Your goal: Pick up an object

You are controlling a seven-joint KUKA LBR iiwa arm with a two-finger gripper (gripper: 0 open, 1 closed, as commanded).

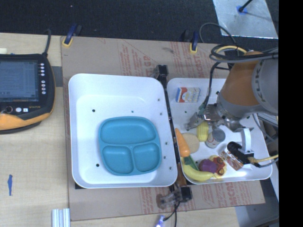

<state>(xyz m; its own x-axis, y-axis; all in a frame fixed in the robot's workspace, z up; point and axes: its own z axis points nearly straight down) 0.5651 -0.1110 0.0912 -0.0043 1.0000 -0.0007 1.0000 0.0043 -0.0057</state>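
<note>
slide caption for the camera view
KUKA arm's gripper down among toy food in the right bin; blue tray in the left bin.

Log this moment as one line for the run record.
arm: over right bin | gripper: low among toys, by small yellow item | banana: lying in bin | blue divided plate: left bin

From my seat the arm covers the right bin's upper right corner and runs off the right edge. The tool sits low among the clutter — its tips too small and muddled for me to read.
</note>
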